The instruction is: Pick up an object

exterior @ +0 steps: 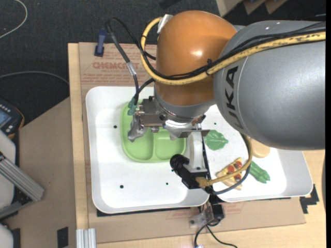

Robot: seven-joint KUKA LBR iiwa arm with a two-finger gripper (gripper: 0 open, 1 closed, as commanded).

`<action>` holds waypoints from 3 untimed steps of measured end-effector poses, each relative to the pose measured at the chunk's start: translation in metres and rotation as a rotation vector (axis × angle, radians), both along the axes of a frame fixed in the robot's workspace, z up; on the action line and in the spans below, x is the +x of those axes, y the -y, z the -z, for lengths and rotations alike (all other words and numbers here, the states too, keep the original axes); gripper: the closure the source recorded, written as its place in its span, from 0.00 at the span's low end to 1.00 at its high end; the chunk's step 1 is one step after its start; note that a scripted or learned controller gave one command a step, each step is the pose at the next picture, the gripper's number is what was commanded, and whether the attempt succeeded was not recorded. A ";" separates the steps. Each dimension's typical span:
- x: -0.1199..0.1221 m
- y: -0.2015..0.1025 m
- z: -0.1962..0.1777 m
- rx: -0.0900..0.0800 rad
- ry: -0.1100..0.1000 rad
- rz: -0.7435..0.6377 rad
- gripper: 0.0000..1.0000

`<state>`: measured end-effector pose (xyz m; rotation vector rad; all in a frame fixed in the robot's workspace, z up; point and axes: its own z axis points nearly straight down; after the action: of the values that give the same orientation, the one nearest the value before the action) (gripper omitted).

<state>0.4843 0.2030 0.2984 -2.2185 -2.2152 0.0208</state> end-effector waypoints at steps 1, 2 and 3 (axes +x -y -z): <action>0.004 -0.001 -0.017 0.006 0.015 -0.001 1.00; 0.004 -0.002 -0.027 0.007 0.016 -0.002 1.00; -0.004 0.022 -0.122 0.009 0.025 -0.001 1.00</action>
<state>0.4798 0.1807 0.4207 -2.2251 -2.2245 -0.0172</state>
